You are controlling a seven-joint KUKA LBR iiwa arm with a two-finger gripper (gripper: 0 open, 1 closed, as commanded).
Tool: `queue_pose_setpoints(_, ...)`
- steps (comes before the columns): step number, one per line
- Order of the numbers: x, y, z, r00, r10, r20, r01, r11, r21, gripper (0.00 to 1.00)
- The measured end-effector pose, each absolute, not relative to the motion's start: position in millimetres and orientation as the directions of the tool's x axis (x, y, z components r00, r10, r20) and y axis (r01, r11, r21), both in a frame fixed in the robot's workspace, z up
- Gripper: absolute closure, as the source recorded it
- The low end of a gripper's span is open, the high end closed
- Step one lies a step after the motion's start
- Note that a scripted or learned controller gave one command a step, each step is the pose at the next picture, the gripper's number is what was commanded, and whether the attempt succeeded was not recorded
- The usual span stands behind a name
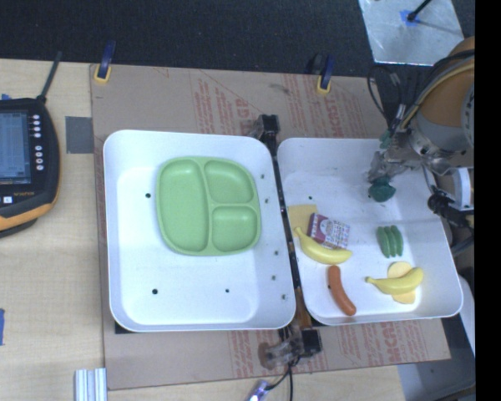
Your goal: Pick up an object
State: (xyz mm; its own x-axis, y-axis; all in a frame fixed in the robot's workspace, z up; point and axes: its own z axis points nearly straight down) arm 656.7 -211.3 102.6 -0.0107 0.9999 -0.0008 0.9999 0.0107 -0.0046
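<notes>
My gripper [383, 179] hangs over the upper right part of the right bin [351, 161], reaching in from the right. A small dark teal object [382, 192] sits right at its tip; whether it is gripped or merely lies on the bin floor under the tip is unclear. Lower in the same bin lie a yellow banana [320, 250], a red and white packet [329, 230], a green ribbed vegetable [390, 241], an orange-red sausage [341, 291] and a second banana [397, 283].
The left bin [134, 249] holds a light green divided plate [209, 205]. A teach pendant [12, 161] lies on the bench at the far left. Clamps and cables sit at the seam between the bins [269, 128].
</notes>
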Motion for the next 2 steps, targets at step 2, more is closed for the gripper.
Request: queue_pose_setpoints(2,584.9,-97,208,-0.006,1.0,0.0,1.0,0.006,-0.004,1.0)
